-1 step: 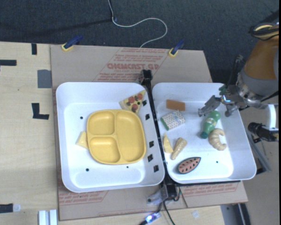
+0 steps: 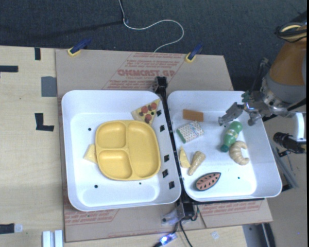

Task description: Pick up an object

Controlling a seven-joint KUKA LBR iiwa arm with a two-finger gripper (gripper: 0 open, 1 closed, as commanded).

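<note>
My gripper hangs over the back right part of the right bin, its grey fingers spread open with nothing between them. Just below it lies a green bottle, tilted, and beside that a tan croissant. Further left in the same bin are a brown block, a pale green packet, a yellow wedge, a cream cone-shaped piece and a dark oval with red marks.
The left bin holds a yellow divided plate, a pizza slice at its back right and a yellow wedge at the plate's left. A black divider separates the bins. A white cable lies behind.
</note>
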